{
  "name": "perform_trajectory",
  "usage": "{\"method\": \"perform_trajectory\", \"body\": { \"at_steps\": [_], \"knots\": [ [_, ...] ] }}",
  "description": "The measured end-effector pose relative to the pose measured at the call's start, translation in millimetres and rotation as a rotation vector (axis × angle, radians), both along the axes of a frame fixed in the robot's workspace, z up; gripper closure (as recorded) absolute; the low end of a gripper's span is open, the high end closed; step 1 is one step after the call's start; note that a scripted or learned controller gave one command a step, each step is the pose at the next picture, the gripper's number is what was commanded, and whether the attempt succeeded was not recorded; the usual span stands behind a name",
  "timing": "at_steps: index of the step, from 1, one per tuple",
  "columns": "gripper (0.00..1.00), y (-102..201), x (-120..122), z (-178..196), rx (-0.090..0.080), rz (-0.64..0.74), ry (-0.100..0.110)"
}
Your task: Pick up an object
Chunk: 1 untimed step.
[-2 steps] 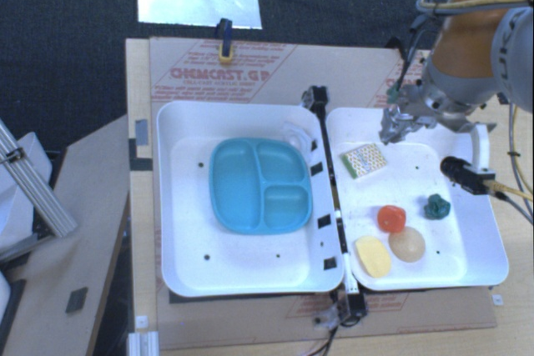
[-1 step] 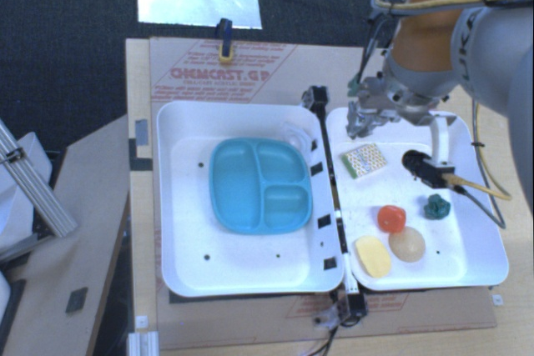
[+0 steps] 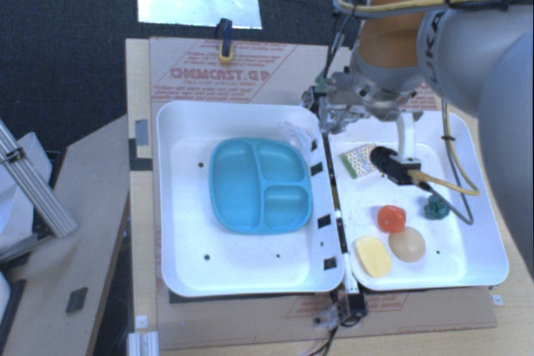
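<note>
Over the right bin's (image 3: 492, 258) far-left corner, my end effector (image 3: 338, 114) hangs, grip state untellable; the tomato (image 3: 391, 218) and lemon (image 3: 373, 255) lie loose nearer the front edge.

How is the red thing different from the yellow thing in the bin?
The red thing is rounder and smaller; the yellow thing is longer and oval. The red thing sits farther from the bin's front edge; the yellow thing lies nearest that edge. Both rest loose in the right bin, beside a tan ball.

Grey arm (image 3: 484, 29) with orange band (image 3: 409, 8) and yellow cable (image 3: 417, 6).
</note>
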<state>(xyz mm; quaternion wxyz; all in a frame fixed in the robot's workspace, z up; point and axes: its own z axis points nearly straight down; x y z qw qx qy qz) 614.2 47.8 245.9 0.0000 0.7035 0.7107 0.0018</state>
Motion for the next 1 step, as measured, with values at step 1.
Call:
{"method": "perform_trajectory", "body": {
  "at_steps": [1],
  "knots": [
    [1.00,54.4,-3.6,-8.1,0.000,0.000,0.002]
  ]
}}
